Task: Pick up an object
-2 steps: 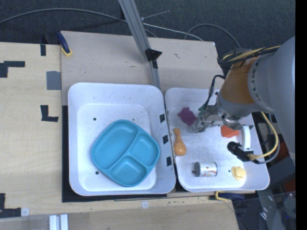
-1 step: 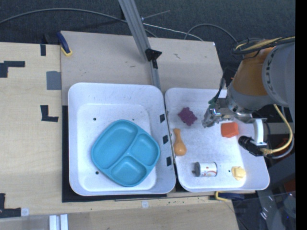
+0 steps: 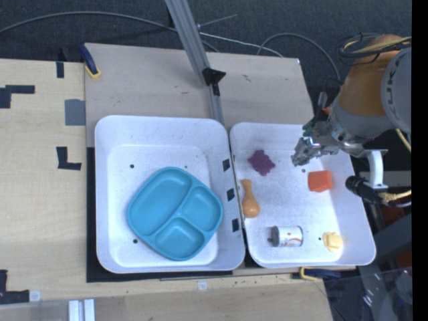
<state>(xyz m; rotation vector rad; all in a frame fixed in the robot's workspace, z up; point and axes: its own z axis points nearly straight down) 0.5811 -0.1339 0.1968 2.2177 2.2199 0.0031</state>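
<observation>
The right bin [image 3: 354,246] holds a purple lumpy piece [image 3: 261,162], an orange block [image 3: 320,181], a tan pear-shaped piece [image 3: 249,200], a small can lying on its side [image 3: 285,235] and a small yellow piece [image 3: 332,241]. My gripper [image 3: 301,154] hangs over the upper right part of this bin, between the purple piece and the orange block, just up and left of the block. Nothing shows between its fingers.
The left bin [image 3: 107,179] holds a blue divided plate [image 3: 175,212]. A grey metal pole [image 3: 190,35] slants down to the bins' shared back edge. Cables lie on the dark floor behind the bench.
</observation>
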